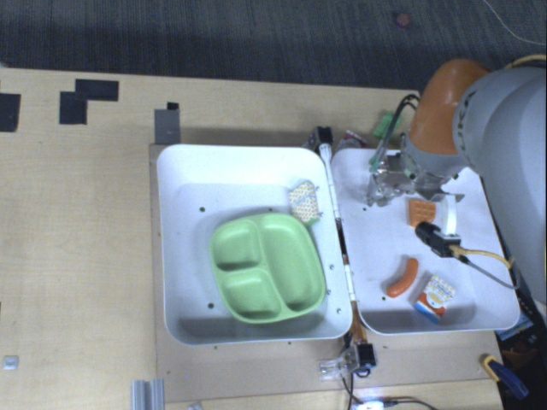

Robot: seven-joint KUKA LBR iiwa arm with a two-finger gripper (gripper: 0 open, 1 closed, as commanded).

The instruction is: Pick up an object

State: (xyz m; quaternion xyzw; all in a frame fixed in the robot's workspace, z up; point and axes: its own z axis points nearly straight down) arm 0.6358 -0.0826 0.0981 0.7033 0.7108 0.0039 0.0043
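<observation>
My gripper [380,190] hangs low over the back left part of the right bin [376,310], with nothing seen in it. Just to its right lies a small orange block [420,211], partly under the wrist. An orange sausage [402,278] lies nearer the front of that bin. Beside the sausage, by the front wall, sits a small white, orange and blue packet [436,297]. In the left bin [184,229] a green divided plate [267,266] lies flat, and a small pale patterned piece [303,200] rests at its back right corner.
The two bins touch along a raised middle rim [338,229]. Cables and small fittings crowd the bench behind the right bin [355,137] and at the front between the bins [350,364]. The grey arm [504,143] covers the right bin's far right side.
</observation>
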